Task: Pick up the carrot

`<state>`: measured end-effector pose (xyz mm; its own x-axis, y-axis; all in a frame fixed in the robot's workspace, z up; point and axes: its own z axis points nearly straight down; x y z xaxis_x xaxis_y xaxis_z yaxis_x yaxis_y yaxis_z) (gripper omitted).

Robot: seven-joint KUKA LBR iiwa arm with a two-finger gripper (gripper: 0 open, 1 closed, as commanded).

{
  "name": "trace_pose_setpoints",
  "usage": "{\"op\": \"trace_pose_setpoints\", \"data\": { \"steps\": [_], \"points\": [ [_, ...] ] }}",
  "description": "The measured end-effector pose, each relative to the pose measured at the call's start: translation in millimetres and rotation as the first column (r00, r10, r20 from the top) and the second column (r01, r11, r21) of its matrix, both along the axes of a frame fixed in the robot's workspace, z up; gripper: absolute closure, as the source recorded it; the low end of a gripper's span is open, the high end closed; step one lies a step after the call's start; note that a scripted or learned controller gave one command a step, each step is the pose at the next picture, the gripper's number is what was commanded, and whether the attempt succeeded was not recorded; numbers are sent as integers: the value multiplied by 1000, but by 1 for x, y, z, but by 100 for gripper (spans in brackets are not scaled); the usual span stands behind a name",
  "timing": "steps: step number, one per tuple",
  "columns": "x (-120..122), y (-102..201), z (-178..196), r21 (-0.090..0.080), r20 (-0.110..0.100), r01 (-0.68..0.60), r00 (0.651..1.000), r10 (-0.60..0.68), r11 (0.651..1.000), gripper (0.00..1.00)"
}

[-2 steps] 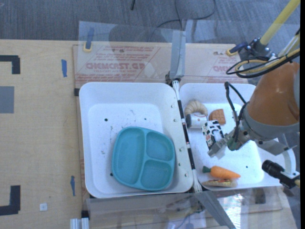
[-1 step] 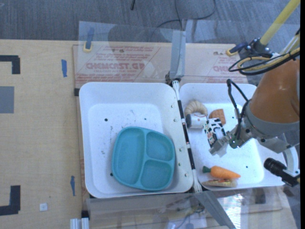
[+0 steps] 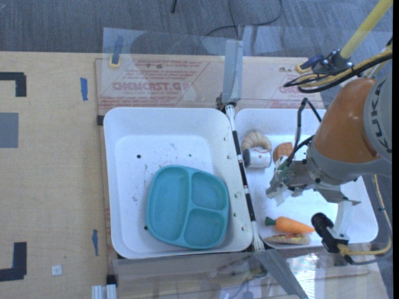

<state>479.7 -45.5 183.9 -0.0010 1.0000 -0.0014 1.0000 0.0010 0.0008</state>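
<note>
Orange carrot (image 3: 292,225) x1 – white bins (image 3: 124,136) x2

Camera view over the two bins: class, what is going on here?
A grey arm with an orange band reaches into the right bin, its gripper hovering over the bin floor. The carrot it is meant to pick up lies apart from it, near the bin's front edge, so it is not yet grasped. A croissant and a small white cylinder sit towards the back of the same bin. The left bin holds a teal divided plate.
</note>
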Motion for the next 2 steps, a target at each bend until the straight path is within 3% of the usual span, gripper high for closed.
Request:
{"op": "trace_pose_setpoints", "data": {
  "steps": [1, 2],
  "points": [
    [0, 0, 0, 0, 0, 0, 1000, 0, 1000, 0],
    [5, -52, -66, 11, 14, -70, 997, 70, 997, 0]
  ]
}}
